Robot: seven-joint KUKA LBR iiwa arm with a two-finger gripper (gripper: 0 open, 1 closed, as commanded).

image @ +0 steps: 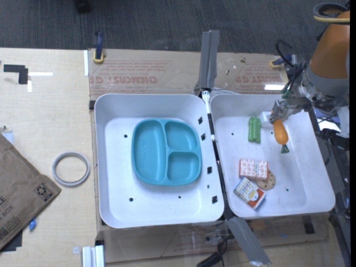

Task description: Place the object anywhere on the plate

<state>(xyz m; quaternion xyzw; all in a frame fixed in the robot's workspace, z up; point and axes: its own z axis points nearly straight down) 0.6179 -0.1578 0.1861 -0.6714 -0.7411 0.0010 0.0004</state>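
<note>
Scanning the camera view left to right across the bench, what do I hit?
Tape ring → blue plate → snack box → carrot at the gripper.

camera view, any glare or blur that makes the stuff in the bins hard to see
Camera view: lighting is even and soft, and the blue plate in the left bin reads sharp with only a faint sheen; the right bin shows mild glare on its white floor; the tool above the carrot looks slightly blurred, so its fingers are hard to read; the small boxes stay legible.
</note>
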